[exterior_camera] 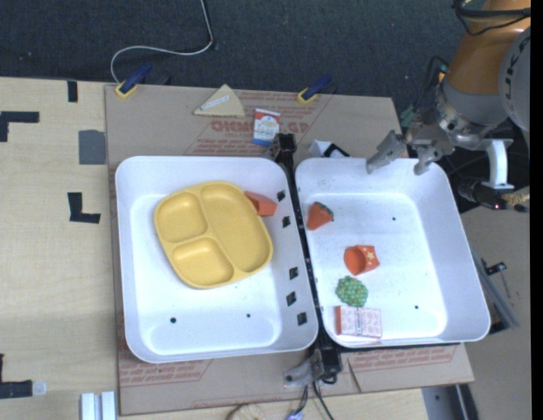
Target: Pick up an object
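Overhead, my pincer (399,157) hangs at the far rim of the right bin (455,234), near its upper edge; fingers spread apart, nothing between them; one grey finger (383,153) points toward the bin's far left corner, the other sits beside it to the right. Arm behind it, orange band (482,59) at the view's upper right.

Right bin contents, all well apart from my pincer: orange-red piece (319,216) near the left wall; orange cup-like item with a yellow mark (361,258) around the middle; green knobbly item (351,291) just below that; flat red-and-white packet (358,323) at the near edge, touching or almost touching the green one.

Left bin (140,261): yellow divided plate (212,233), three compartments, lying tilted across the centre; small orange item (263,204) just beside its far right edge.

Outside the bins: small red-white-blue carton (266,128) on the cardboard sheet (166,121) behind them; tan triangular piece (221,102) nearby; white cable (166,51) looping across the dark floor.
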Motion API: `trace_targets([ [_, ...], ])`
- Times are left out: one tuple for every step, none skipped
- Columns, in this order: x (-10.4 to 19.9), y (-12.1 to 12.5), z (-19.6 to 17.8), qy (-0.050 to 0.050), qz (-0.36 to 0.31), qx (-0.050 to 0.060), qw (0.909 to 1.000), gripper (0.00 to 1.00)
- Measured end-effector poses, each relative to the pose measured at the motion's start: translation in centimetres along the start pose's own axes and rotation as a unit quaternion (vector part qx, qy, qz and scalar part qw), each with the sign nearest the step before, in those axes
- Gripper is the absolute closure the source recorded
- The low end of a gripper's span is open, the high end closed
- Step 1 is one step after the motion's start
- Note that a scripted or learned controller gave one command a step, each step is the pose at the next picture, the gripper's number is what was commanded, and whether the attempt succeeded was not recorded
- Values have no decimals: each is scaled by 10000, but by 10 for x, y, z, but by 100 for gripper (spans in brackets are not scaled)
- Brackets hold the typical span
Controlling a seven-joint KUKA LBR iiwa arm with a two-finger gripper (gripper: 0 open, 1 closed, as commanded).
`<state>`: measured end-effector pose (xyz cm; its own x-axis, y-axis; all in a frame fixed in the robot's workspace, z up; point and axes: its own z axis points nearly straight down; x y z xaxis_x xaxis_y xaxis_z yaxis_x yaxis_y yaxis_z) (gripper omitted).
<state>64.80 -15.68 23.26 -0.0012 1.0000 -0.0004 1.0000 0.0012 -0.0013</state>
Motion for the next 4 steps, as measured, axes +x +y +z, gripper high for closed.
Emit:
trace_targets([
  [54, -53, 82, 10, -4, 22, 10000, 0],
  [42, -88, 146, 2, 1, -15, 10000, 0],
  [40, -87, 137, -17, 2, -33, 10000, 100],
  [40, -87, 137, -15, 3, -31, 10000, 0],
])
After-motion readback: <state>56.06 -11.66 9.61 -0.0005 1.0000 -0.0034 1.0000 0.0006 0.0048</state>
